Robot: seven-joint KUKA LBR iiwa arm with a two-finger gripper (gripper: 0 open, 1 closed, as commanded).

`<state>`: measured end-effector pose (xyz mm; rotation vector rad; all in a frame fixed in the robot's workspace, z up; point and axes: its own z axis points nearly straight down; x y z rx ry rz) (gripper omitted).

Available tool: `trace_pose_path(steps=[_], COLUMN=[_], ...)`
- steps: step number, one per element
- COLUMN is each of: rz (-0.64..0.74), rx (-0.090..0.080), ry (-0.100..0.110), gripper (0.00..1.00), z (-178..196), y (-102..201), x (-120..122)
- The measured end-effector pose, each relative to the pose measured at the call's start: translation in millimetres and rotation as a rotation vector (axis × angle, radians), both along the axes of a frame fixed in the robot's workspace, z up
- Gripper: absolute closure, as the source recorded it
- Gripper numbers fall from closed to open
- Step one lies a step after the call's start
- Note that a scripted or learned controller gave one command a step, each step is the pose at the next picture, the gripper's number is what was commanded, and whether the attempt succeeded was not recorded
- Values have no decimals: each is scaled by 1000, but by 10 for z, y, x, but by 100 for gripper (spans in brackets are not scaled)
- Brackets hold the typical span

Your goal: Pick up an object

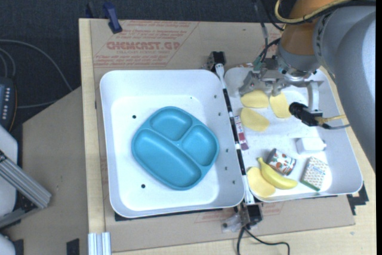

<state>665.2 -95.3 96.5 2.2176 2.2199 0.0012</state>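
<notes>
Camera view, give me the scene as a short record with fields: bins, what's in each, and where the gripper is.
left bin: holds a blue divided plate, lying flat near the middle
right bin: holds pale yellow pieces, a banana, a small printed can, a white block, a patterned sponge
gripper: over the far end of the right bin, just above the pale yellow pieces
grasp: nothing visibly between its fingers
arm: reaches in from the right

Tool above yellow pieces
</notes>
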Motion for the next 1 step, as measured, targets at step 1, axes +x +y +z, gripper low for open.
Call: trace_pose_path(steps=[1], rz=[-1], rx=[2], ry=[5], gripper=[0], z=[-118], y=[2], x=[-37])
